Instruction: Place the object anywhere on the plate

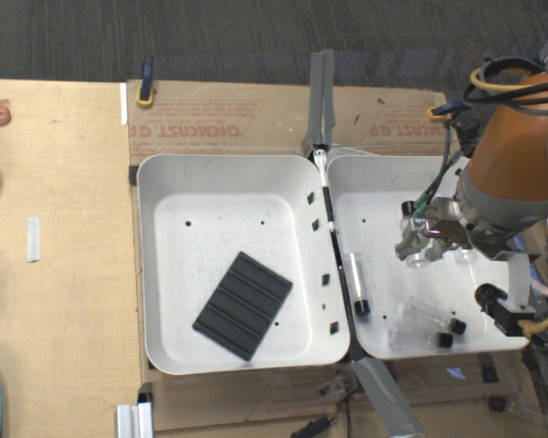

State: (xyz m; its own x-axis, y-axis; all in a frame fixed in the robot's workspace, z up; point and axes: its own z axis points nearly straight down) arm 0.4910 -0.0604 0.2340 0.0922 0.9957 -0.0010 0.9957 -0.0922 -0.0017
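Observation:
A black ridged rectangular plate [244, 305] lies at a slant on the floor of the left bin [164, 245]. My gripper [420, 247] hangs over the middle of the right bin [374, 199], under the grey wrist with the orange band. A slim white pen with a black cap [357, 286] lies along the right bin's left wall. A clear plastic item with small black caps [425, 325] rests near that bin's front, below and slightly right of the gripper. The gripper's tip is small and glinting, and whether anything sits in it is unclear.
A divider rail [327, 235] runs between the two bins. Black cables and a black fitting [493, 304] hang off the arm at the right bin's right side. Cardboard [228, 117] lies behind the bins, and a wooden table [55, 245] stands to the left.

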